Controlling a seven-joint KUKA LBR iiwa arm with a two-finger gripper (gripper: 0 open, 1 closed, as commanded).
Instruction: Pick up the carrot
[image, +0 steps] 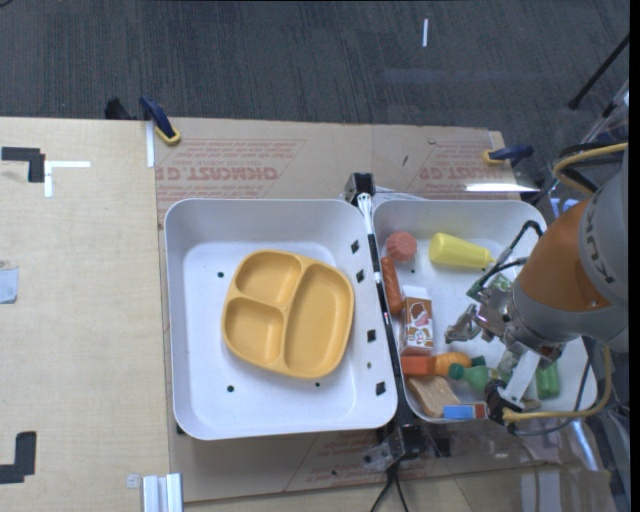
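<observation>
1. Two shallow white bins sit side by side on the surface: the left bin and the right bin.
2. The left bin holds a yellow divided plate lying near its middle, with three compartments.
3. The carrot lies in the right bin near its front edge, an orange piece with a green top pointing toward the right edge.
4. The arm reaches in over the right edge of the right bin, with its orange band above the wrist.
5. The hand hangs low over the right bin, just beside the green end of the carrot; how far its fingers are apart cannot be told, and nothing is seen held between them.
6. A yellow corn cob lies near the back edge of the right bin, and a round reddish piece sits just to its left, near the divide between the bins.
7. A sausage lies along the left edge of the right bin, with a small brown and white carton just beside it.
8. A slice of bread and a small blue piece rest by the front edge of the right bin, just in front of the carrot.
9. A green piece lies near the right edge of that bin.
</observation>
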